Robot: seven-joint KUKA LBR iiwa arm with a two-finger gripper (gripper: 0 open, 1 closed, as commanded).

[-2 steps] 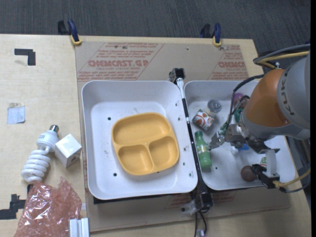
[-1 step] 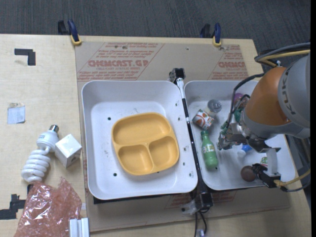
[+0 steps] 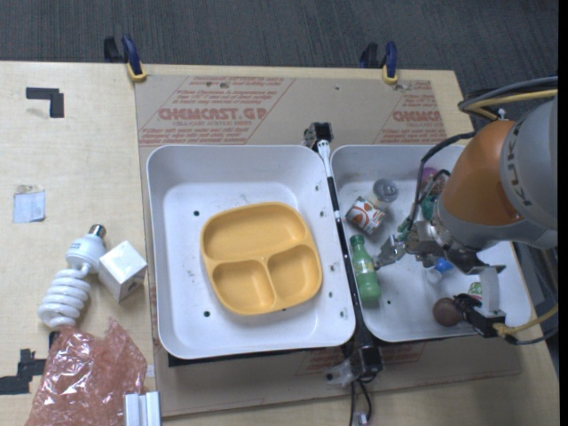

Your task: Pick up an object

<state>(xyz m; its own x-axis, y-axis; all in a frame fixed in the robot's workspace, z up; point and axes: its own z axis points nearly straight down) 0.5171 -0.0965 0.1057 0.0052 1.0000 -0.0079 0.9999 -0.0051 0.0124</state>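
The gripper [image 3: 390, 254] is hanging low just right of the green bottle [image 3: 363, 273] in the right bin [image 3: 390, 327]; I cannot tell its finger state. It should be centring over the bottle before closing.

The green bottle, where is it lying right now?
The green bottle lies in the right bin, along its left wall beside the divider, just below the small red-and-white can and left of the arm's tool.
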